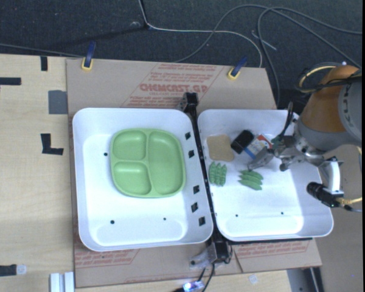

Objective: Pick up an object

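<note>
Arm (328, 111) enters from the right, over the right bin (292, 221). Gripper (261, 157) sits low over that bin's upper middle. Finger spread and any hold: cannot tell, the tip is small and blurred against the clutter.

Right bin contents: a black block (241, 142) just left of the gripper tip; a tan pad (219, 148) left of the block, near the divider; a green ridged piece (218, 173) below the pad; a second green piece (251, 179) just below the gripper. A small red-and-white item (264, 140) lies beside the black block, partly hidden by the gripper. All these crowd close around the tip; the lower half of the bin floor is bare white.

Left bin (91, 181): a green divided plate (148, 162), three compartments, lying flat near the centre.

Both bins rest on a brown printed cardboard sheet (170, 81), clipped at its top edge by two yellow-and-blue clamps (87, 61). Beneath is a light wooden bench (24, 181) with black tape marks. Dark carpet (61, 11) behind, with thin cables (231, 23) trailing across it.
</note>
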You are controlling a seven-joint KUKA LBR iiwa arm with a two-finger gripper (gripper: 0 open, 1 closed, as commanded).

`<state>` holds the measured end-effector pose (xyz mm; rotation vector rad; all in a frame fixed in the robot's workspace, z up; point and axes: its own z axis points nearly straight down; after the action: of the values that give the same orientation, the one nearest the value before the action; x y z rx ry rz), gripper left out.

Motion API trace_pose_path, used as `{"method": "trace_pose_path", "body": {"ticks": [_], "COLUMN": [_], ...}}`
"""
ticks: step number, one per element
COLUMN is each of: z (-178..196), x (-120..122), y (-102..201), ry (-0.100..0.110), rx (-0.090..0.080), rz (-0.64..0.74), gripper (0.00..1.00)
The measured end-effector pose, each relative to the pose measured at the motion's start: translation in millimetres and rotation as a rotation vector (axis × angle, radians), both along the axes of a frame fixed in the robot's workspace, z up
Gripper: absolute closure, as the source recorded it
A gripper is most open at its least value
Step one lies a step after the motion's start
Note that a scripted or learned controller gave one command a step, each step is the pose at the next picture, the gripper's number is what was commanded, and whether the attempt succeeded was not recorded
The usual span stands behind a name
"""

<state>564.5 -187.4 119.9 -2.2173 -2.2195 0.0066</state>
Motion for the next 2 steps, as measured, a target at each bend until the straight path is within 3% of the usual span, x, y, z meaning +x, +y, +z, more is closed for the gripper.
{"method": "trace_pose_path", "body": {"ticks": [1, 2], "z": [13, 58], "x": [1, 0], "y": [0, 7], "ry": [-0.004, -0.009], "rx": [0.000, -0.001], "rz": [0.001, 0.001], "gripper": [1.00, 1.00]}}
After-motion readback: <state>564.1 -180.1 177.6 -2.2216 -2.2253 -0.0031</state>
